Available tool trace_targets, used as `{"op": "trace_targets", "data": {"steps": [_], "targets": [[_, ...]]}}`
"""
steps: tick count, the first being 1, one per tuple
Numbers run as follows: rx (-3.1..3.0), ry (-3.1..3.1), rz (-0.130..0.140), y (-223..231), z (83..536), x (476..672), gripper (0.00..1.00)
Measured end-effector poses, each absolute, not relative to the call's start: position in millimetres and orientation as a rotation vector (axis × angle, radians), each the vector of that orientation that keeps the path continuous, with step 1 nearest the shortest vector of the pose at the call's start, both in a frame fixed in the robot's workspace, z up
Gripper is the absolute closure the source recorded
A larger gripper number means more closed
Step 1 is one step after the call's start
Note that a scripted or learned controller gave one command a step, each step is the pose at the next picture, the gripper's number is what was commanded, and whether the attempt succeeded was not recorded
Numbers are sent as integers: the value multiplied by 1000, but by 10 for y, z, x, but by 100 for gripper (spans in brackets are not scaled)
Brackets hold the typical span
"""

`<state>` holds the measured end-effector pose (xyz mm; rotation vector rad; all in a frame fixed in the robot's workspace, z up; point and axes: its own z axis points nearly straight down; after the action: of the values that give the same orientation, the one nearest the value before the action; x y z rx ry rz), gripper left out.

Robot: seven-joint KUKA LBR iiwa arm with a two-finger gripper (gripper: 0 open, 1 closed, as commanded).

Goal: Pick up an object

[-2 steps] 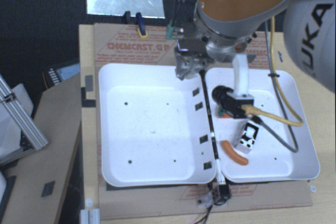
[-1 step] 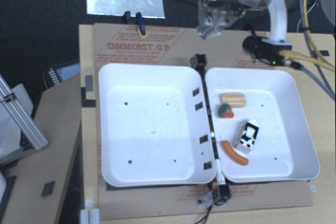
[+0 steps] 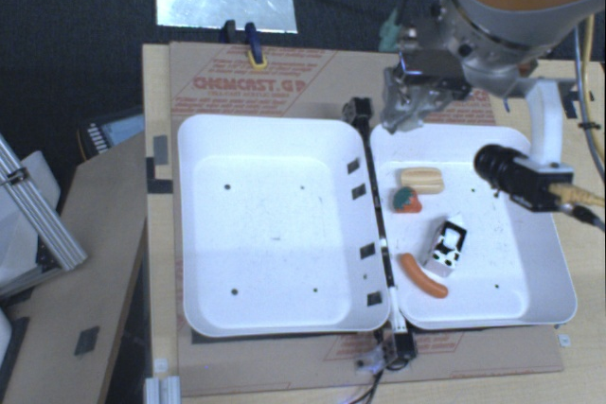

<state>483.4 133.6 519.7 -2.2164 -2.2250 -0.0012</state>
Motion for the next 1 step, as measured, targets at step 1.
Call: {"op": "trace_targets", "data": {"steps": [1], "targets": [[-2215,-2231,-7,1860,5359,5094,100]]}}
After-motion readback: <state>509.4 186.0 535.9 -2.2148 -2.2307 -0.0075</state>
